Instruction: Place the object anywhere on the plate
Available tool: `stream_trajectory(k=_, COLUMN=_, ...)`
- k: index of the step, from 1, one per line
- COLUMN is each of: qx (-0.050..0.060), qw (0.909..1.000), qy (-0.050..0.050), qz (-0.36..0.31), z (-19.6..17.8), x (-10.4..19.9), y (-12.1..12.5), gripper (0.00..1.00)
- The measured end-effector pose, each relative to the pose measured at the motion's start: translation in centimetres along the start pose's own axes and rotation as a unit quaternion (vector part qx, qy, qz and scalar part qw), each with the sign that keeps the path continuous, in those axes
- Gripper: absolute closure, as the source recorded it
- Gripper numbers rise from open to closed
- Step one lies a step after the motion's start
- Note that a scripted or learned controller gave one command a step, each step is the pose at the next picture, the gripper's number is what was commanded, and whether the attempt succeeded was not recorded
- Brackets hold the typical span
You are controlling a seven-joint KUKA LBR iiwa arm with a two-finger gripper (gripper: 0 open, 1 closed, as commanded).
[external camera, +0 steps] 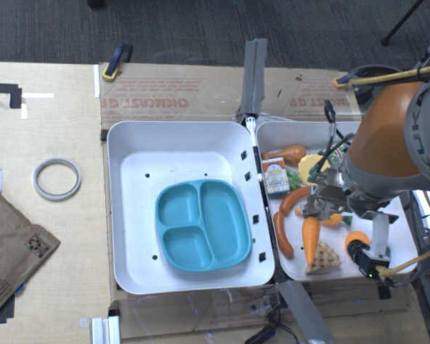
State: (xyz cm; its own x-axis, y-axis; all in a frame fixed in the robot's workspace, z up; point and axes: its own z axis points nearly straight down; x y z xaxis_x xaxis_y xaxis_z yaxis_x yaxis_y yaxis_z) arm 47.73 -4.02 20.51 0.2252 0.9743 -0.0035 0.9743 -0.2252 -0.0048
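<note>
Inside left bin [129, 213]: teal plate [202, 224].

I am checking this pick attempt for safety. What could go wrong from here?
1. The right bin is crowded: the carrot, a sausage and a pizza slice lie close together under the gripper, so it might catch two things or none.
2. To reach the blue plate in the left bin, the load must cross the wall between the bins and could drop there.

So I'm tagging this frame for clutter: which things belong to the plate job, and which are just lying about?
Job: blue plate, toy foods in the right bin such as the carrot, gripper.

Lying about: tape ring, cardboard box, blue clamp.
</note>
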Motion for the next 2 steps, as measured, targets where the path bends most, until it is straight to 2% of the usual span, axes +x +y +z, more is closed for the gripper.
stream_trajectory(k=1, qx=-0.001, qw=0.9970, qy=0.000, qz=-0.078, z=0.02, x=8.83, y=-2.05, gripper=1.00)
stream_trajectory(k=2, qx=-0.001, qw=0.9970, qy=0.000, qz=-0.077, z=0.02, x=8.82, y=-2.04, gripper=0.00)
